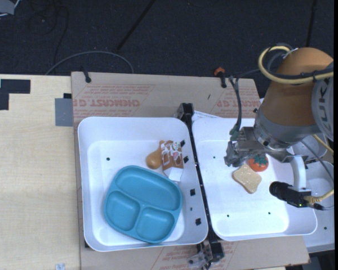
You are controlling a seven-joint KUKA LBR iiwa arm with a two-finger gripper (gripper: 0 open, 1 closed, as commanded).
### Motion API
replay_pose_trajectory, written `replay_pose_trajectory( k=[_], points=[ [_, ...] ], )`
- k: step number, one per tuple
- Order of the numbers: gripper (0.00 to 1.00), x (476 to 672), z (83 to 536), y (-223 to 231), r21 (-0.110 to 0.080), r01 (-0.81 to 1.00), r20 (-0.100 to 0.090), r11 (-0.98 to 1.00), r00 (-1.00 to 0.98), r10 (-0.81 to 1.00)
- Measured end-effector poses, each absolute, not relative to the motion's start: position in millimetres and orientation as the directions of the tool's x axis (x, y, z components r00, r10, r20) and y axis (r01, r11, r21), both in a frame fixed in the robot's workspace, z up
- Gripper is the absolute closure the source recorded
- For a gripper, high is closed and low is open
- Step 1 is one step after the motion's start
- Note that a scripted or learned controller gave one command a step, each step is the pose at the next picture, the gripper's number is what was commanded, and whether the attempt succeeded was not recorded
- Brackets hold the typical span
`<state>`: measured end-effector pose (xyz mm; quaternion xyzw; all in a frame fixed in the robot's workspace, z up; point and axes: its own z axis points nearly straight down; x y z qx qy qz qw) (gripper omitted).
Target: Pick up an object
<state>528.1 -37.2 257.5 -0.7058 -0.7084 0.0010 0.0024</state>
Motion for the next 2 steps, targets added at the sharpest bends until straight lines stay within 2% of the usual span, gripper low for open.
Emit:
replay_pose_trajectory(
  k=[1, 2],
  points=[
    [1.0, 520.8, 242.9, 14.7, -0.006, 1.0, 0.002, 0.004, -0.004, 1.0],
    [1.0, 531.0, 225.1, 68.6, -0.006, 1.0, 0.001, 0.004, -0.004, 1.0]
  ],
)
